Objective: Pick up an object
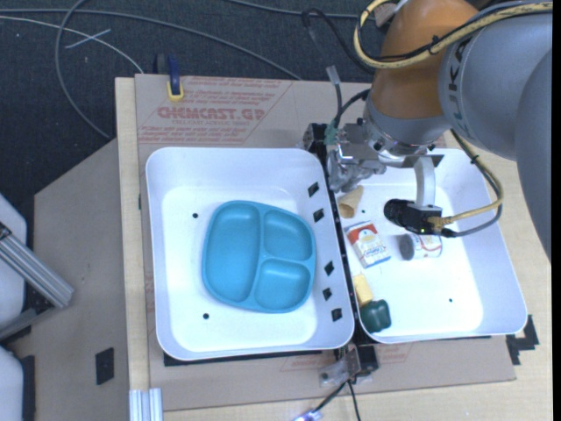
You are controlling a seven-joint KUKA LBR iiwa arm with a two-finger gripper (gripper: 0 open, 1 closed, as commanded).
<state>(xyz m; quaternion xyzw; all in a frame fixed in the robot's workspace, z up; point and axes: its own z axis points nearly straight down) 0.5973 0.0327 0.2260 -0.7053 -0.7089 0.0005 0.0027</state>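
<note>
Reaching in from the right, the grey arm (491,68) is hanging its gripper (351,169) over the upper-left corner of the right bin (491,314); whether it is open or closed cannot be told. Lying just below it are a tan wedge (351,203), a red-and-white carton (369,244) and a yellow-and-green object (369,305). Sitting in the left bin (166,235) is a blue divided plate (259,256).

Colours we see on the bench

A blue divided plate (259,257) in a white bin (166,235); a red-and-white packet (367,243); our arm (491,68) grey, banded orange.
</note>
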